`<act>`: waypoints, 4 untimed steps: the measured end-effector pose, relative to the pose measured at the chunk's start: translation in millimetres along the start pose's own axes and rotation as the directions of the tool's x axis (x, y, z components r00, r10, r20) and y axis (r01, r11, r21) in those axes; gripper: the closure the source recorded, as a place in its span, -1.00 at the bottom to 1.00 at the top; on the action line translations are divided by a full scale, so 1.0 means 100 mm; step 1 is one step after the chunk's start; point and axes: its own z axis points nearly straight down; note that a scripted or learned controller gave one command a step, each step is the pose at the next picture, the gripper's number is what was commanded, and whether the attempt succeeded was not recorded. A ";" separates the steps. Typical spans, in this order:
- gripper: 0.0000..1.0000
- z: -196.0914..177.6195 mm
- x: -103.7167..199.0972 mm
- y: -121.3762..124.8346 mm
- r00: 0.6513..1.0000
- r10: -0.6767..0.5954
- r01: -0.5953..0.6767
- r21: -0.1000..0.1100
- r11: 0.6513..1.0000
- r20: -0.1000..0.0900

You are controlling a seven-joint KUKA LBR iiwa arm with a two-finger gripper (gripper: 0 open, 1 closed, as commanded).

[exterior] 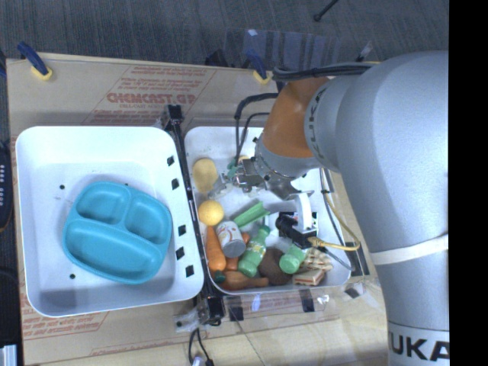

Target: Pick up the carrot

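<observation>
Carrot (215, 252): is seen below-left of the jaws, crowded by a can (231, 239).
Jaws: whether spread or closed cannot be told.
Approach: is best aligned across the carrot's width.

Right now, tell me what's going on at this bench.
The grey arm reaches in from the right, with its gripper low over the far part of the right bin, which is crowded with toy food. The carrot lies along that bin's left wall, next to a yellow lemon and a small can. It is apart from the gripper and not picked up. A blue divided plate sits in the left bin.
</observation>
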 end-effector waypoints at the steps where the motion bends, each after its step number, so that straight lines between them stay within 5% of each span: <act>1: -1.00 0.01 -0.04 -0.45 0.955 0.296 -0.296 0.000 0.955 -0.002; 2: -1.00 0.00 0.11 -0.89 0.846 0.533 -0.533 -0.005 0.846 -0.001; 3: -1.00 0.00 0.13 -0.33 0.756 0.654 -0.654 0.002 0.756 -0.002; 4: -1.00 0.00 0.15 -0.69 0.750 0.661 -0.661 0.001 0.750 -0.002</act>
